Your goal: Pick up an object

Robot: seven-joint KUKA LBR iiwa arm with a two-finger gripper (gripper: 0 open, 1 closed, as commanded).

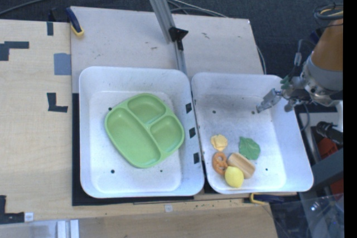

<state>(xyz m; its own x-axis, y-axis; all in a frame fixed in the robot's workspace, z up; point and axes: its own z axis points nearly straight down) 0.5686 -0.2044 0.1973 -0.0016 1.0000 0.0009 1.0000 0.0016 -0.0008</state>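
Still at the approach step, gripper [266, 103] hovering over bare floor near the right bin's [290, 175] far edge, finger spread impossible to tell, with the food toys [233, 161] clustered near the front, calling for a reach nearer and a descent.

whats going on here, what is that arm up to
A grey robot arm with an orange band reaches in from the right, its gripper over the upper part of the right bin with nothing between its fingers. Its job is picking up an object. A cluster of toy food sits toward that bin's near edge: a lemon, a pretzel, a tan block and a green leaf. The left bin holds a green divided tray.
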